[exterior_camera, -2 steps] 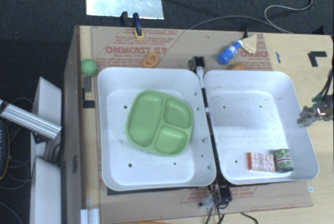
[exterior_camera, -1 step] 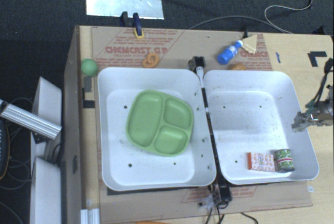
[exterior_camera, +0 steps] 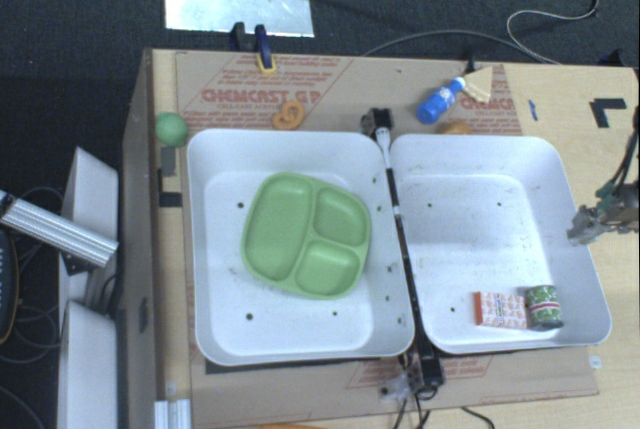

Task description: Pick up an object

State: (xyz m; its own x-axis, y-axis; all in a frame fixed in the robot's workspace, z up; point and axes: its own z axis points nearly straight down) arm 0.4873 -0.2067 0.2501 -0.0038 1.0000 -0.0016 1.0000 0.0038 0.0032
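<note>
A green divided plate (exterior_camera: 305,235) lies in the left bin (exterior_camera: 215,317). In the right bin (exterior_camera: 470,162), near its front right corner, a small red and white packet (exterior_camera: 500,310) lies next to a small green can (exterior_camera: 543,307). My gripper (exterior_camera: 592,222) shows at the right edge of the view, over the right bin's right rim, well above and apart from the packet and the can. Nothing is seen between its fingers.
A blue bottle (exterior_camera: 440,102) lies on the bench behind the right bin. Also behind the bins are an orange pretzel-like piece (exterior_camera: 289,115), a green ball (exterior_camera: 171,128) at the left and a clamp (exterior_camera: 262,47). A cable (exterior_camera: 560,17) runs across the floor.
</note>
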